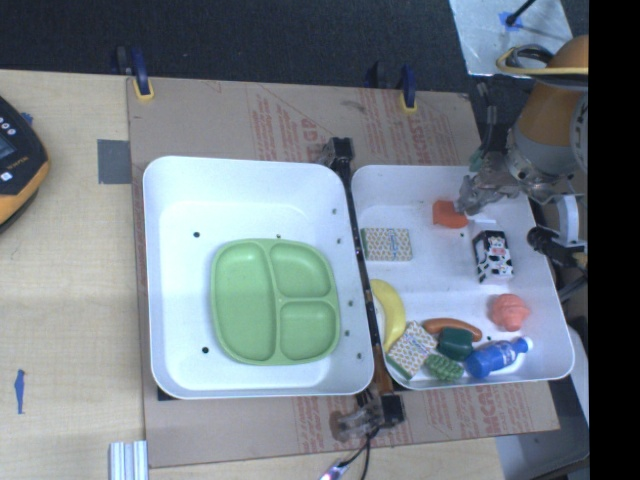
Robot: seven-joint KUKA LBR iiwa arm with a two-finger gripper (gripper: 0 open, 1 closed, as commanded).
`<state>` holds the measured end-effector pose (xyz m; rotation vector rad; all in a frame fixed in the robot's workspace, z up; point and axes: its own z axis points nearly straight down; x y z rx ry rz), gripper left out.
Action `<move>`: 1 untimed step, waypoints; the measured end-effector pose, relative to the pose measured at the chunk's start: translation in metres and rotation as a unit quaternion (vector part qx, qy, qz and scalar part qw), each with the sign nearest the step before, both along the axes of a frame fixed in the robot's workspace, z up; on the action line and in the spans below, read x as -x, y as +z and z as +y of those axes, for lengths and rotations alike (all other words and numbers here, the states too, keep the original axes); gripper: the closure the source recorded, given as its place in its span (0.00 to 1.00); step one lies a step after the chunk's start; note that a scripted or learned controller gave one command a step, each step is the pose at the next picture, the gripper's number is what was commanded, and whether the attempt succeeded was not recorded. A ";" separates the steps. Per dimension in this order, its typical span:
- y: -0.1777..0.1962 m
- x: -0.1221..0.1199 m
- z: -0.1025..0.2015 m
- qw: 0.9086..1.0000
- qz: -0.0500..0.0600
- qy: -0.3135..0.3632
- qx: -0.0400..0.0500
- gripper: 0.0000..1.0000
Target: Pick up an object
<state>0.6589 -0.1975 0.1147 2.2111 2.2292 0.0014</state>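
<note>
The right bin holds an orange block, a black-and-white cow figure, a patterned flat pad, a pink ball, a banana, a hot dog, a dark green piece, a blue bottle and a checkered packet. My gripper hangs at the bin's far right, its tips just right of the orange block. I see nothing held between its fingers.
The left bin carries a green divided plate. A yellow-black device lies at the bench's left edge. Clamps hold the cardboard at the back. The arm's body looms over the right bin's far corner.
</note>
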 end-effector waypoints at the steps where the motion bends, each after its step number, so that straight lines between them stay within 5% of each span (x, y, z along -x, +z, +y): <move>1: -0.003 0.044 -0.012 1.000 0.001 -0.001 -0.002 1.00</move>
